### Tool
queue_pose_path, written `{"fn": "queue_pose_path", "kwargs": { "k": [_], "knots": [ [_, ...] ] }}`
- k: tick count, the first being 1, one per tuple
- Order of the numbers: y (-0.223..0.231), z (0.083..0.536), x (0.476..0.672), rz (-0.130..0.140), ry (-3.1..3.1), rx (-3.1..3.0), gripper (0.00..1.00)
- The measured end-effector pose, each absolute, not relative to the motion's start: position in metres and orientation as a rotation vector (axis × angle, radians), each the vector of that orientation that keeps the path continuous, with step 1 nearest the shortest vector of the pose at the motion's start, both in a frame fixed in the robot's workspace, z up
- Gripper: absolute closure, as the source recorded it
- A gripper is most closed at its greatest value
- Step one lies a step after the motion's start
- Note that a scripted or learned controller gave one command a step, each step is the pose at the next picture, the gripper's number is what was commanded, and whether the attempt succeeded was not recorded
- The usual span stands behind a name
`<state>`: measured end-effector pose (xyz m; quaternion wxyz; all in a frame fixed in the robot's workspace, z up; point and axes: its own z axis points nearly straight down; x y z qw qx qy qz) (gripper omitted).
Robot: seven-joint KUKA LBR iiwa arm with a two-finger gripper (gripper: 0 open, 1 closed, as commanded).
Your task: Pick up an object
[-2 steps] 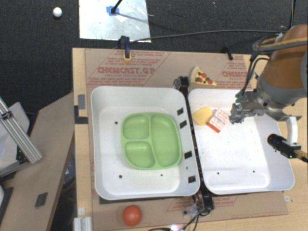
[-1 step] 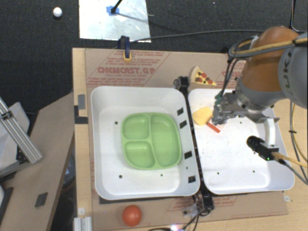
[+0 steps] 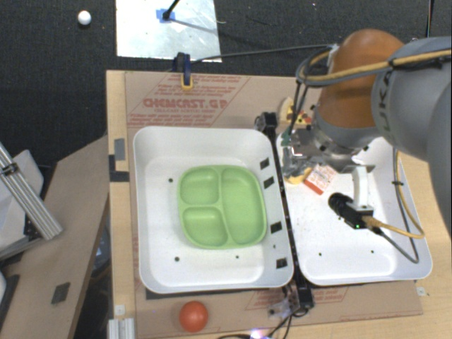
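Claw [image 3: 294, 155] first: it hangs low in the right bin [image 3: 367, 263], close to the wall shared with the neighbouring bin. The wrist above hides it, so whether it is open or closed cannot be told, and nothing can be seen held in it.

Nearest the camera, an orange ball [image 3: 193, 316] lies on the bench in front of the bins, outside both, so it is probably not meant for picking. Behind it, the left bin [image 3: 162, 260] holds a green divided plate [image 3: 220, 207] lying flat near its middle, well apart from the claw. It is wide and shallow and would likely be hard to grasp from above.

Further back, a small red-and-white packet [image 3: 318, 180] rests on the right bin's floor just beside the claw, on its right. It seems the likeliest object for this pick, which would explain why the arm [image 3: 417, 97] leans in so low there. The pick looks not yet done.

Beyond the bins, a blue clamp [image 3: 183, 68] grips the far edge of the bench. A foil sheet [image 3: 166, 34] lies behind it, and a white ball [image 3: 85, 18] sits farthest off.
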<state>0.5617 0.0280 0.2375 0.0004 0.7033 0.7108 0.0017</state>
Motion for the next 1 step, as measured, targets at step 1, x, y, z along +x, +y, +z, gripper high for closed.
{"fn": "queue_pose_path", "kwargs": {
  "k": [1],
  "knots": [
    [0.0850,0.2259,0.5641,0.003,2.230,2.212,1.00]
  ]
}}
